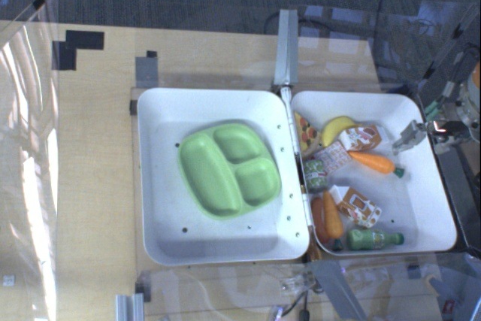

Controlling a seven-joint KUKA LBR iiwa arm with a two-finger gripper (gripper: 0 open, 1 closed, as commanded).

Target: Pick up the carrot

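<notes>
The carrot (pixel 371 162), orange with a small green stub at its right end, lies flat in the middle of the right bin (pixel 428 184), pointing left to right. My gripper (pixel 410 137) hangs at the bin's upper right, just right of and a little beyond the carrot's green end. There is a gap between the two, and nothing is visibly held. The arm enters from the right edge of the view.
Around the carrot in the right bin lie a banana (pixel 335 129), two small cartons (pixel 360 137) (pixel 359 207), a pizza slice (pixel 306 133), a snack packet (pixel 325 160), a second orange carrot-like piece (pixel 331 216) and a green bottle (pixel 369 239). The left bin (pixel 161 222) holds a green divided plate (pixel 229 169).
</notes>
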